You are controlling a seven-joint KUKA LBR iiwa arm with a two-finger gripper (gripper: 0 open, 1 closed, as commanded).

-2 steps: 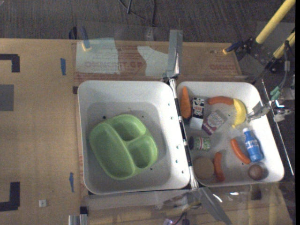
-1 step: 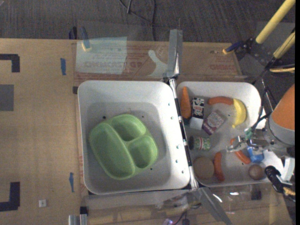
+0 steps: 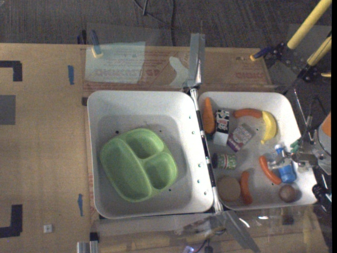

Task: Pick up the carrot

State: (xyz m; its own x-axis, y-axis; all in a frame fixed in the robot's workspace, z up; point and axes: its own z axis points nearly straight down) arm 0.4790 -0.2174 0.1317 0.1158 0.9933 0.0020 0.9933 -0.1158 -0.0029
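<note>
Since impossible to tell whether spread or pressed together, check the jaws, blurred by the right bin's point(image 3: 247, 95) right rim, before moving; cross to the carrot point(image 3: 209, 116), lying along that bin's left wall just beside a small carton point(image 3: 222, 121); close across its width, clear of the wall; ignore the look-alike orange sausages point(image 3: 247, 113).

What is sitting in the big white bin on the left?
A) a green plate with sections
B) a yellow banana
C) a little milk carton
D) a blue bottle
A, the left bin has a green divided plate lying in it, while the banana and the small carton are over in the right bin.
</note>
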